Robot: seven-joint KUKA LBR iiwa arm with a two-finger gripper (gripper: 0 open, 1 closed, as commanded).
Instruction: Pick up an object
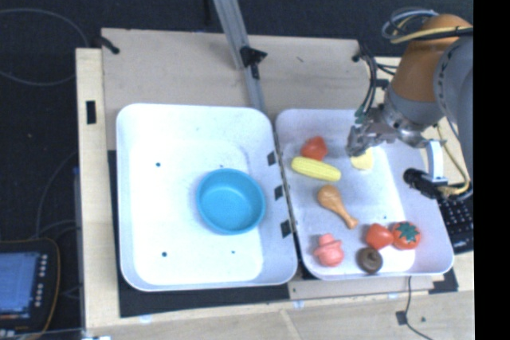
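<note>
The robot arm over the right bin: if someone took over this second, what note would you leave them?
Gripper: low over the far side of the right bin, just above a small pale yellow piece. Whether it holds anything cannot be told.
In that bin: corn cob, red piece, drumstick, pink toy, brown ring, two tomatoes.
Left bin: blue bowl.
Done: arm is at the toys. Left: grasp one and lift it.
</note>
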